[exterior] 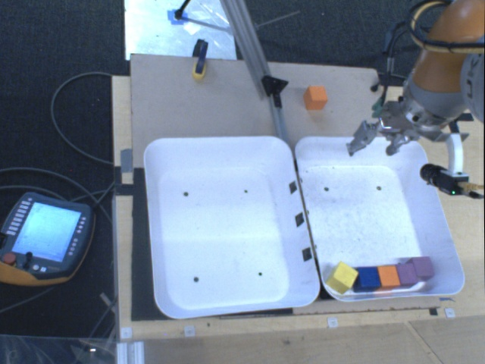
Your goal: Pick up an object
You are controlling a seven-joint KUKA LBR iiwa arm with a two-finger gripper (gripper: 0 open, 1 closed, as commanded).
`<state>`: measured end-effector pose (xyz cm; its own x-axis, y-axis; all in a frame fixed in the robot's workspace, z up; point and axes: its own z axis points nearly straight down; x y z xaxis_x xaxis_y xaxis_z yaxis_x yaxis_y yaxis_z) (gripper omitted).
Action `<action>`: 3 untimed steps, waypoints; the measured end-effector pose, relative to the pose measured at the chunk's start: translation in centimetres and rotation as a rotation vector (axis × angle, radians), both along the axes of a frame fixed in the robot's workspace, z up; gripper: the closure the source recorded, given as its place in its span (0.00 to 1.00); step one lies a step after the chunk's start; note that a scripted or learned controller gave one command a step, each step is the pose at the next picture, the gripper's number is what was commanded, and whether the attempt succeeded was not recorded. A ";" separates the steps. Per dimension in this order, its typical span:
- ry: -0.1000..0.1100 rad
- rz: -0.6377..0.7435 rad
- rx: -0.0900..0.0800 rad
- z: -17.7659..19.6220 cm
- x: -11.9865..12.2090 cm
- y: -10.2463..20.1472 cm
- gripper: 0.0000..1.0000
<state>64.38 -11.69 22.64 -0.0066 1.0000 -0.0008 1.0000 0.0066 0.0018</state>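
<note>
Four small blocks sit in a row along the near wall of the right bin (447,268), closest to the camera: one yellow block (342,277), tilted at the left end, then one blue block (368,278), one orange block (389,276) and one purple block (417,269), each touching or just beside its neighbour. Both white bins stand side by side on the tabletop (227,105), and the left bin (163,226) shows a bare floor with a few dark dots. At the far edge of the right bin the hand (379,140) hovers with its two fingers spread apart and released, gripping nothing. That row of blocks lies well apart from the hand, at the opposite, near end of the same bin. A fifth block, a lone orange cube (316,97), rests on the tabletop beyond the bins, near the hand and to its left. Counted together: two bins, five blocks, one hand. Off the tabletop at the left lies one control pendant (44,236) with a lit screen.
</note>
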 end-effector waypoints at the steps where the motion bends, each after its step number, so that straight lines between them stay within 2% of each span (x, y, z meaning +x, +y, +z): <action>1: 0.006 -0.006 0.000 -13.8 1.1 -3.1 0.00; 2: -0.005 -0.004 -0.001 -12.1 1.4 -3.0 1.00; 3: -0.004 -0.004 -0.001 -12.2 1.4 -3.0 0.00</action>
<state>65.77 -14.73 10.47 -0.0030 1.0000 -0.0020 1.0000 0.0031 0.0057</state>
